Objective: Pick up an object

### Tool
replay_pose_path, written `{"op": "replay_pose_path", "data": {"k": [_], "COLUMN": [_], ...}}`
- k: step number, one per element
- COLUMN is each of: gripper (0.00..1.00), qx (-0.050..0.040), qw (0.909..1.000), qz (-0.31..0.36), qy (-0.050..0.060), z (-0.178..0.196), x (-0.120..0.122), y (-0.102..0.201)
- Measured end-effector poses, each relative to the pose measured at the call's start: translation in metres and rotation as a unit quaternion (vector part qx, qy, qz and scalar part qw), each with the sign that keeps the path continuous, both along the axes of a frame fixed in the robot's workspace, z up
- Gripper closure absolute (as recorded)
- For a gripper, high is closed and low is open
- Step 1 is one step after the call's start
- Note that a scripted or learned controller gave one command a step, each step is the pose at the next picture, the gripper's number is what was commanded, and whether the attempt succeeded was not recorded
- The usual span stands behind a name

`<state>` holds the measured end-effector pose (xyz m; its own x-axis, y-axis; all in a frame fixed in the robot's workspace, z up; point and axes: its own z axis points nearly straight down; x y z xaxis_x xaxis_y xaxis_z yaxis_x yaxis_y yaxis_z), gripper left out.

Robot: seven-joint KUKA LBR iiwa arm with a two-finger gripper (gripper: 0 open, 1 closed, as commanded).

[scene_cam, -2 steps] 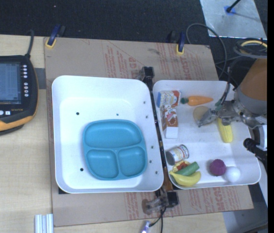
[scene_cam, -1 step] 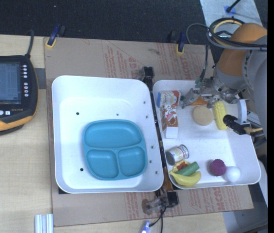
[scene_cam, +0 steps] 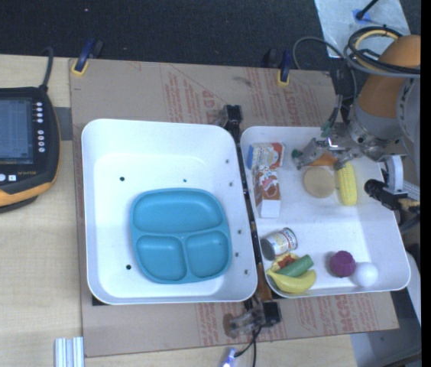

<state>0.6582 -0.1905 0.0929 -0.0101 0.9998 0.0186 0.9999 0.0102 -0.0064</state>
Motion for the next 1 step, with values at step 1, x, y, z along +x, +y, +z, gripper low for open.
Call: {"op": "replay_pose_path", "data": {"k": [1], "gripper": [0.0], "qx": [-0.0088], "qw": [1.0], "qz": [-0.003], "qy": [-0.001], "z": [-0.001], "x": [-0.002], "y": [0.0513]}}
